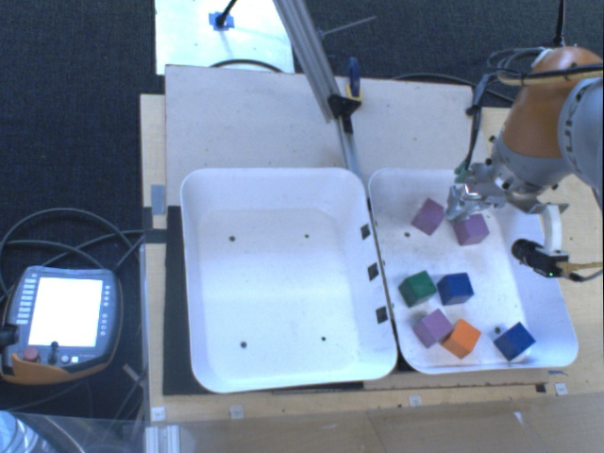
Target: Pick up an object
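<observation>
In the right bin (557, 300) lie several small blocks. Two purple ones sit at the top: one (427, 216) to the left and one (471, 228) right under my gripper (464, 202). Lower down are a green block (416, 288), a blue block (455, 288), a purple block (434, 327), an orange block (461, 338) and another blue block (514, 341). The gripper hangs low over the upper part of the bin, between the two top purple blocks and touching or just above the right one. Nothing shows between its fingers.
The left bin (283, 281) lies beside the right one. A grey slanted pole (307, 41) crosses the board behind the bins. A teach pendant (61, 321) rests off the bench at the left. The arm's orange band (547, 102) looms above the right bin's top corner.
</observation>
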Controlling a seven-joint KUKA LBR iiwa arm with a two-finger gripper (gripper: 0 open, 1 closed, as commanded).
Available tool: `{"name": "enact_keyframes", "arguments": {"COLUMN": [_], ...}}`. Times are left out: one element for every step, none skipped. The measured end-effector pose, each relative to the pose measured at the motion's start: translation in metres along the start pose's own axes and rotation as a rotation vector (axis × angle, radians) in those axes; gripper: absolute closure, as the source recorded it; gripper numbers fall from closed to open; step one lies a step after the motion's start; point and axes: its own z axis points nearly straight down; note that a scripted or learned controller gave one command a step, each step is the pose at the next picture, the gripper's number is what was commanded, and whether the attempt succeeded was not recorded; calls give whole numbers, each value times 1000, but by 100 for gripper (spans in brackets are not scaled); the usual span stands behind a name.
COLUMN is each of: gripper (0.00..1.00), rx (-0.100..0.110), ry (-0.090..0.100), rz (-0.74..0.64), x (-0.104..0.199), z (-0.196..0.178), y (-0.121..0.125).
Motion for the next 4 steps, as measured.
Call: {"name": "enact_keyframes", "arguments": {"gripper": [100,100,100,100], "rx": [-1,3,4,5], "ry": [0,1,3,4], "rz": [-2,-2,-8,-9], "x": [-2,-3,49,109], "z": [-44,-52,-65,-60], "y": [1,2,-2,1]}}
